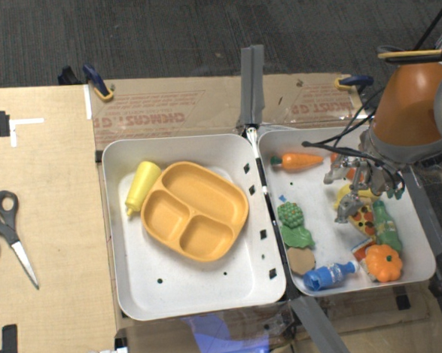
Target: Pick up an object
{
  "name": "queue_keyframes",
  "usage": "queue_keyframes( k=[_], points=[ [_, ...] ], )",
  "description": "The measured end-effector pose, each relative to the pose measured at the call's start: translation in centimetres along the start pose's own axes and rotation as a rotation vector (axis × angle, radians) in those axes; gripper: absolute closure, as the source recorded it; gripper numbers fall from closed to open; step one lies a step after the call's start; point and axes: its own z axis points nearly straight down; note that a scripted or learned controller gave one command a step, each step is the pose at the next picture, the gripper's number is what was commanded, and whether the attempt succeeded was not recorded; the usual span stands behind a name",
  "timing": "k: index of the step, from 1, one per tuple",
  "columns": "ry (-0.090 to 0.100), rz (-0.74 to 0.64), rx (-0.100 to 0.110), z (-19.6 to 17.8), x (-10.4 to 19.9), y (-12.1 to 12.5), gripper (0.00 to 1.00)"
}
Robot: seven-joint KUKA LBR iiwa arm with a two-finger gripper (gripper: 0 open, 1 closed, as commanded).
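— Two fingers of the gripper [356, 193] hung over the right bin [325, 241]; open or shut, I couldn't tell. Toys lay heaped beneath.

— Easy to lift?

— Light, hard plastic, I'd judge; the carrot [299, 160] offered a slim middle. Cardboard [173, 113] behind bore mirrored lettering, unreadable.

Two white bins [190, 302] — one orange tray [195, 210], one yellow bottle [141, 185]. One carrot [298, 160], one blue bottle [330, 275], one pumpkin [384, 262] — one pair of scissors [12, 232].
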Motion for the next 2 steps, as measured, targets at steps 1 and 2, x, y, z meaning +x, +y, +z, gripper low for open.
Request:
queue_keyframes(
  k=[1, 2],
  points=[
    [0.007, 0.093, -0.002, 1.1, 1.6, 0.2, 0.00],
    [0.002, 0.089, 0.000, 0.0, 1.4, 0.3, 1.00]
  ],
)
